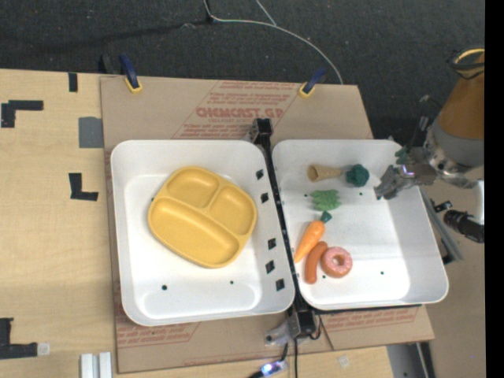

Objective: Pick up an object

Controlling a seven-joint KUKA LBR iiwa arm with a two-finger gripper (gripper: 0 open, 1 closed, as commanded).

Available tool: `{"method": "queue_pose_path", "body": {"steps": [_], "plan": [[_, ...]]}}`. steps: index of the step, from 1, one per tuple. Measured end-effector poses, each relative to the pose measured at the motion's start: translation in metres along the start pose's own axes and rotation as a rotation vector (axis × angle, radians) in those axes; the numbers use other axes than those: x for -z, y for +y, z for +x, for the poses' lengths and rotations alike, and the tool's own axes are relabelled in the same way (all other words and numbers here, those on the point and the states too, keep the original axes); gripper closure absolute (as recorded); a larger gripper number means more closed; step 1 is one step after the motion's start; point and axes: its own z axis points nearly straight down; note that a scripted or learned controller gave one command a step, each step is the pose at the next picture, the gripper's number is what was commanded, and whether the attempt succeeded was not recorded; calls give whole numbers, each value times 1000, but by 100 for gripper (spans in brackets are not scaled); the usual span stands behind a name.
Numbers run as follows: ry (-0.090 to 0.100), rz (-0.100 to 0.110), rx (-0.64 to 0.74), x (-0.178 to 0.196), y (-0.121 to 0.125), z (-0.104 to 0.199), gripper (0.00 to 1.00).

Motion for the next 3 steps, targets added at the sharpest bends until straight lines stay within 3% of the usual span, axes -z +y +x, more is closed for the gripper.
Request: {"method": "queue_pose_path", "body": {"steps": [3], "plan": [[3,5,6,23,5,171,100]]}}
